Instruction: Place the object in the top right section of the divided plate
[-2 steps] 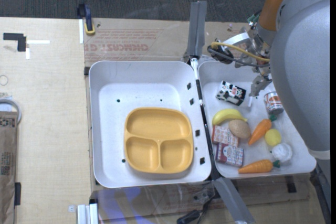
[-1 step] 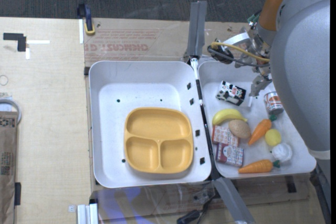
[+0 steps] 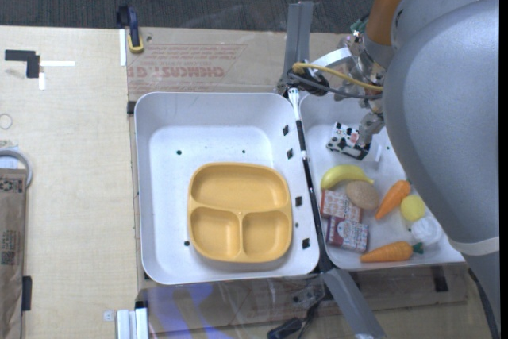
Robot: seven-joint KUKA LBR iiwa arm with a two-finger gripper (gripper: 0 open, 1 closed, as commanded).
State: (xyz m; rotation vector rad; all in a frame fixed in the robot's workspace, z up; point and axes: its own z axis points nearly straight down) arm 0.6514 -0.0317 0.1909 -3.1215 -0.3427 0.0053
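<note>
Camera view, from above at a slant. The yellow divided plate (image 3: pixel 240 212) lies in the left bin (image 3: pixel 159 171), its sections unfilled, ready to receive an item. The candidate objects lie grouped in the right bin (image 3: pixel 317 123), toward 3 o'clock of the plate: a banana (image 3: pixel 346 175), a potato (image 3: pixel 363 194), two carrots (image 3: pixel 392 199) (image 3: pixel 387 252), a lemon (image 3: pixel 413 208), two small red cartons (image 3: pixel 344 218) and a black-and-white toy (image 3: pixel 348 139); which one the task means cannot be told. The arm (image 3: pixel 452 91) enters from 3 o'clock, its grey body covering much of the right bin, wrist pointed down. The gripper (image 3: pixel 370 127) hangs just beside the toy, at the bin's 12 o'clock end; whether it is released or clenched cannot be told. Nothing is visibly grasped.
</note>
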